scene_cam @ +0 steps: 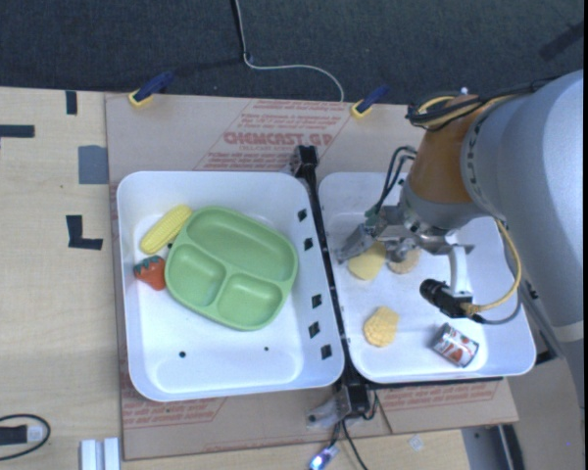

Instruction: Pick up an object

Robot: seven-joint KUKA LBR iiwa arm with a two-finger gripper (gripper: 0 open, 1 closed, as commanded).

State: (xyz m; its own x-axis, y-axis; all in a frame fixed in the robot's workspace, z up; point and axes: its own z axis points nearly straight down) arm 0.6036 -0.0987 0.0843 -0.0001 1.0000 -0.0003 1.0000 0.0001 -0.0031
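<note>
While your gripper (377,246) hangs over the right bin (500,360), I cannot tell its state. It sits just above the pale yellow piece (366,265), beside it.

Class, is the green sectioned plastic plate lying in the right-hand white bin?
No, the green sectioned plastic plate lies in the left white bin.

Two white bins (137,292). Green tray (230,267) in the left one, with yellow corn (166,228) and a red item (152,274) beside it. Right bin: pale yellow piece (366,265), yellow chunk (380,326), red-and-white can (455,346). Arm (529,164) grey with an orange band. Desk (39,292) light wood with dark marks; brown cardboard (265,135) printed red.
</note>
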